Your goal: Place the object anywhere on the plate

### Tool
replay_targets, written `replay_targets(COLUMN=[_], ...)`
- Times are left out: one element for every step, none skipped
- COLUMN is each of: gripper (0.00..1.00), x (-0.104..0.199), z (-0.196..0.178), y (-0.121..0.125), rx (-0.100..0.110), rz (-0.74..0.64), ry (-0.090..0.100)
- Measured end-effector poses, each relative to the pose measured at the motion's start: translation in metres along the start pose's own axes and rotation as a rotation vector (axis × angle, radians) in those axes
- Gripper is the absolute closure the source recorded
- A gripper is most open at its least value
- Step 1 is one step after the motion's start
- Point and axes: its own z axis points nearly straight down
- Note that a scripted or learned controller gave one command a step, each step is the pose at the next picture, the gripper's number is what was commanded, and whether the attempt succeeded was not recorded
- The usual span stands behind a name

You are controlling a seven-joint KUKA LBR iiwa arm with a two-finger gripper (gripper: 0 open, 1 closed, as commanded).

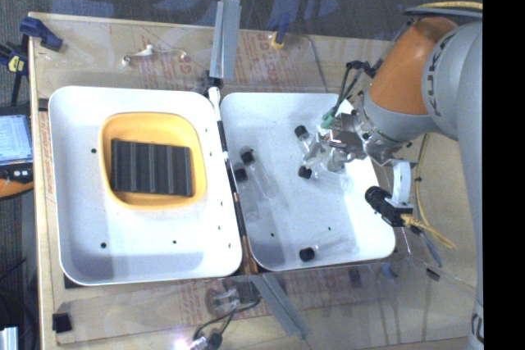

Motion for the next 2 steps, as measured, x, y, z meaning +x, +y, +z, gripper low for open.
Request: replay_targets(gripper=[1.0,1.0], x=[0.04,0.079], z=[-0.024,-0.017], y=[0.037,0.053], rx=[-0.002,-0.005], rz=[-0.216,-0.486], ry=[0.001,0.0])
